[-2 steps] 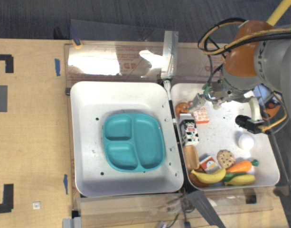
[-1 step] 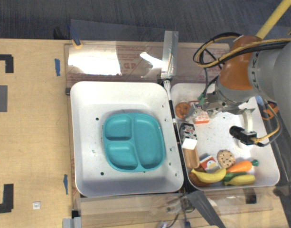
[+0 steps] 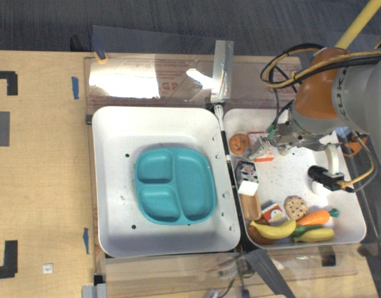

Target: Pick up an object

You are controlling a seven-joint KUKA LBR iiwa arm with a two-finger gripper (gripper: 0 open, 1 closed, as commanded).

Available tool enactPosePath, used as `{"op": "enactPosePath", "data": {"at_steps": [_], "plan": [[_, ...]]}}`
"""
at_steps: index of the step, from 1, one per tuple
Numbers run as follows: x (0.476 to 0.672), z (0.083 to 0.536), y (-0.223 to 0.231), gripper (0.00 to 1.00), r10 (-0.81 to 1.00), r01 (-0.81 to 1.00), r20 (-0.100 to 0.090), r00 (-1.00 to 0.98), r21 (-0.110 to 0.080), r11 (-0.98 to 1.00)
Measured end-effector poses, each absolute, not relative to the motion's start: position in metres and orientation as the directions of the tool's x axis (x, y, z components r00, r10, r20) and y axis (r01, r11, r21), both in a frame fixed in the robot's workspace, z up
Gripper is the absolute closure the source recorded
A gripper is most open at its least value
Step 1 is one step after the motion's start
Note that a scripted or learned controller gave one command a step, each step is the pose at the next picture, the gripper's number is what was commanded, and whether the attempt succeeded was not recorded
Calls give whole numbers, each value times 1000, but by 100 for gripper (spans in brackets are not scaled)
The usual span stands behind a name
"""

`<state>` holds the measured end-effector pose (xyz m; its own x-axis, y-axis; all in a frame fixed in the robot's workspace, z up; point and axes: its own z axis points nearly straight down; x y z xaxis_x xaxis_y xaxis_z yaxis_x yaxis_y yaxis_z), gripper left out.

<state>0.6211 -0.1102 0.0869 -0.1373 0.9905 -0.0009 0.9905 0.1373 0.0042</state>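
Nearest me, along the right bin's [image 3: 358, 228] front wall, I see a smooth curved banana [image 3: 274, 230], long axis left-right, with a tapered carrot [image 3: 314, 216] and a round speckled cookie [image 3: 294, 207] just behind. Left bin [image 3: 109, 166] holds a glossy teal divided plate [image 3: 176, 185]. Arm [image 3: 339, 95] bends in from the right; gripper [image 3: 274, 135] hangs low over the right bin's back, near an orange ball [image 3: 238, 143]; jaw state I cannot tell

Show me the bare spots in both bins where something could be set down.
Left bin: a bare white margin rings the teal tray. Right bin: bare floor mid-bin, between the gripper and the cookie. Its near edge is crowded: banana, carrot.
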Motion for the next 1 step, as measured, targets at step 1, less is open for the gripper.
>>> {"op": "enactPosePath", "data": {"at_steps": [1], "plan": [[644,86,-96,0,999,999,-1,-35,-2,35]]}}
